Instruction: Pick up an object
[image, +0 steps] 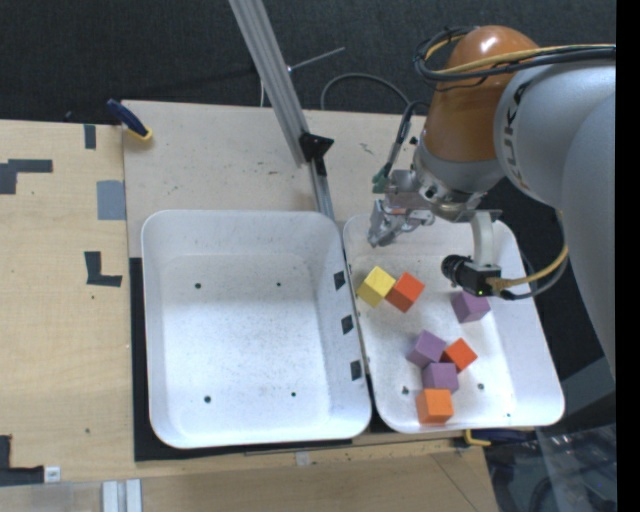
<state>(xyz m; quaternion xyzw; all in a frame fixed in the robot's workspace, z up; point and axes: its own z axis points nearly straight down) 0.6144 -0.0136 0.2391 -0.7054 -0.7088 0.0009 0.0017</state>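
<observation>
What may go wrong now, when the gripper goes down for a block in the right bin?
1. The yellow block touches the orange block, so the gripper may push both or lift none.
2. The yellow block lies near the right bin's inner wall; the gripper could hit it.

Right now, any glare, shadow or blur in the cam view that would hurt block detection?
Camera view: lighting even and soft, blocks sharp; the yellow block and orange block read clearly. A bright highlight sits on the orange band. The end effector looks slightly soft. Faint shadows lie along the left bin walls; the right bin is bright, not blown out.
</observation>
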